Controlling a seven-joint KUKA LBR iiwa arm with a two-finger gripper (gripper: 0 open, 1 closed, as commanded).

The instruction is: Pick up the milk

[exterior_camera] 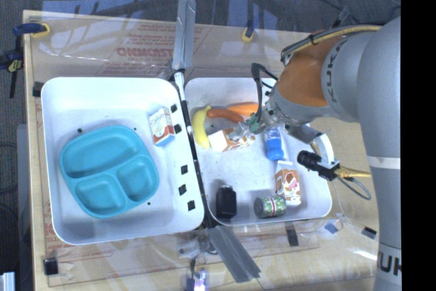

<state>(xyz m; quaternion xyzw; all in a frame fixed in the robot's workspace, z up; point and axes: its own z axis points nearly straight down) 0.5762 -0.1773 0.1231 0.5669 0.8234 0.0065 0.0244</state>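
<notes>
A small white carton with red-orange print (161, 126), which looks like the milk, lies in the left bin (54, 99) near its right wall, just above the blue tray. My gripper (257, 122) is low in the right bin (320, 204), over its upper middle. It sits beside an orange carrot-like piece (235, 111) and a white and orange packet (230, 140). The divider between the bins separates the gripper from the carton. The grey arm with its orange band (306, 82) covers the right bin's upper right corner.
A blue three-part tray (109, 170) fills the left bin's lower left. The right bin holds a banana (199, 126), a blue bottle (274, 145), another red and white carton (288, 185), a green can (270, 206) and a black object (226, 202).
</notes>
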